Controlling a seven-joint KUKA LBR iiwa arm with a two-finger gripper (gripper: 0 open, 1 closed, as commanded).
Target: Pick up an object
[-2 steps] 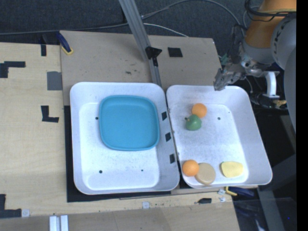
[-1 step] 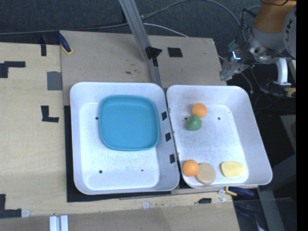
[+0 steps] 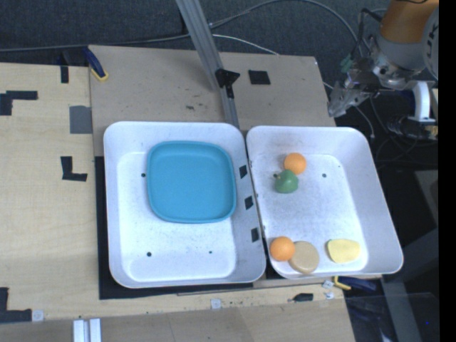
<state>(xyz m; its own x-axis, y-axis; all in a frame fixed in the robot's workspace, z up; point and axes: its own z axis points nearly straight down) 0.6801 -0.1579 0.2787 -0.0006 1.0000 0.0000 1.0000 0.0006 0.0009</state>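
In the right bin [image 3: 370, 191] lie five small things. Near its far side an orange ball [image 3: 295, 163] touches a green piece [image 3: 286, 183] just below it. Along the near wall lie three more: a second orange ball [image 3: 282, 249] in the left corner, a tan disc [image 3: 305, 256] touching it, and a yellow piece [image 3: 343, 250] a little apart to the right. The left bin [image 3: 125, 191] holds a blue plate [image 3: 191, 182], lying flat toward its far side. The two bins stand side by side on the worktop [image 3: 43, 191]. The tool [image 3: 340, 100] hangs up at the right, beyond the far corner of the right bin, well apart from all the pieces. It carries nothing, and I cannot tell if it is open or closed.
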